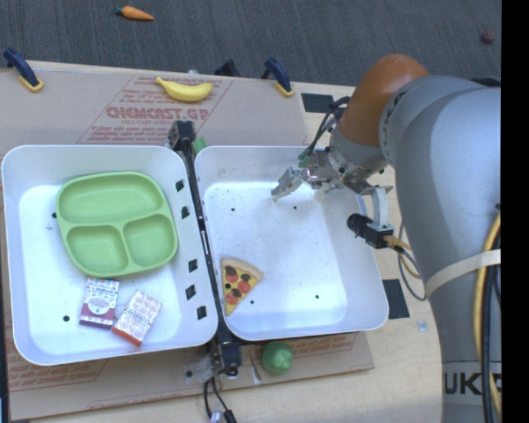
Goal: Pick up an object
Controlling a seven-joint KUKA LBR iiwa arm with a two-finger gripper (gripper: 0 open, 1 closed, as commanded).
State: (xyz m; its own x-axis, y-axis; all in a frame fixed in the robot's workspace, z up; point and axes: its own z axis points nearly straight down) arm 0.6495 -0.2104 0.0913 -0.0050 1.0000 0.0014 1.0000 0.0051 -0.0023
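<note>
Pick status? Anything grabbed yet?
Done: nothing is lifted. The pizza slice lies in the right bin; plate and two packets sit in the left bin. In hand: gripper over the right bin, nothing between its fingers. Left: descend, grasp, lift.
</note>
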